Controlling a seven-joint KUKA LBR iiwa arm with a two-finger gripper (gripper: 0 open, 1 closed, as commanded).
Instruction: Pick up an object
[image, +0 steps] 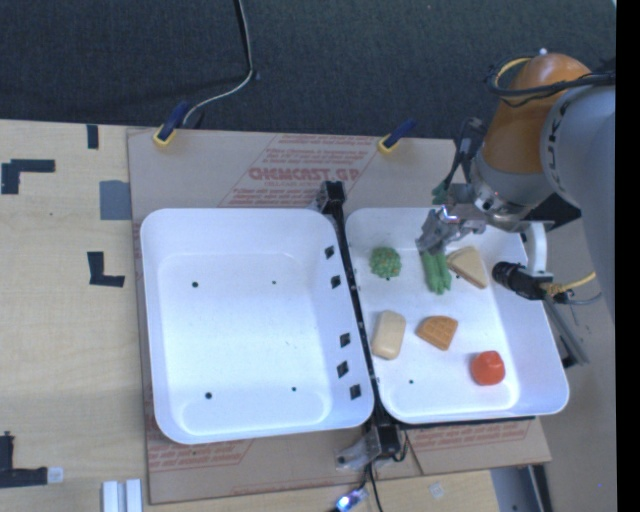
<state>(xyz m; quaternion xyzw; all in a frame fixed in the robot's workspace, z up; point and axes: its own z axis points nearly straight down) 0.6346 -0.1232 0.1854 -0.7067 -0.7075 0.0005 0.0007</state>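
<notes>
You've got the gripper (437, 240) low over the right bin (530, 400), right at the top of the green veg piece (436, 272); can't tell if it's clenched. Rel. to that veg: broccoli (385, 263) just left, tan wedge (468, 266) just right, red tomato (488, 368) well below-right.

Hanging over the right bin (545, 385), gripper (437, 233) just above the top end of a green pod-like piece (437, 271). Lying beside that piece: a pale wedge (468, 266) to its right, a green broccoli floret (385, 263) to its left. Sitting nearer the front: a cream block (389, 334), an orange chunk (438, 331), a red tomato-like piece (488, 368). Left bin (165, 240) alongside.
</notes>
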